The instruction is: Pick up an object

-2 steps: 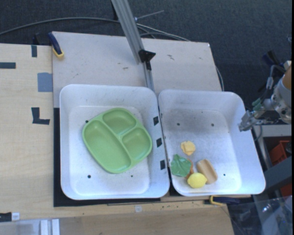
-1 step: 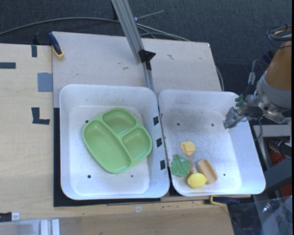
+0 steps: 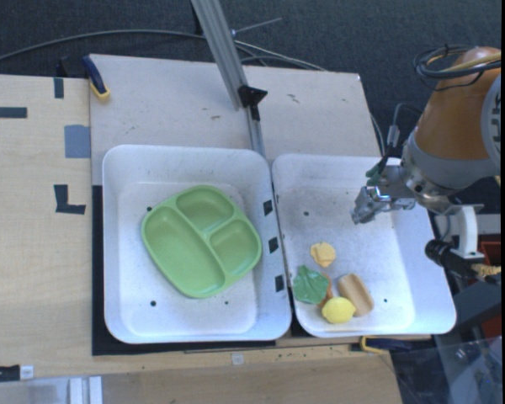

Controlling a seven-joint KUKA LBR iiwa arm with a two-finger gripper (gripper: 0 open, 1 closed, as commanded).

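My gripper (image 3: 366, 209) hangs over the upper right part of the right bin (image 3: 320, 175), with nothing visible between its fingers. Below it lie several small toy foods: a pale yellow piece (image 3: 322, 254), a green leafy piece (image 3: 310, 285), a yellow lemon (image 3: 337, 310) and a tan hot-dog bun (image 3: 355, 294). They cluster near the bin's front edge, apart from the gripper.
The left bin (image 3: 118, 225) holds a green divided plate (image 3: 201, 240). A grey metal pole (image 3: 223, 45) slants down to the divider between the bins. The orange and grey arm (image 3: 459, 124) fills the right side. Cables run across the dark floor behind.
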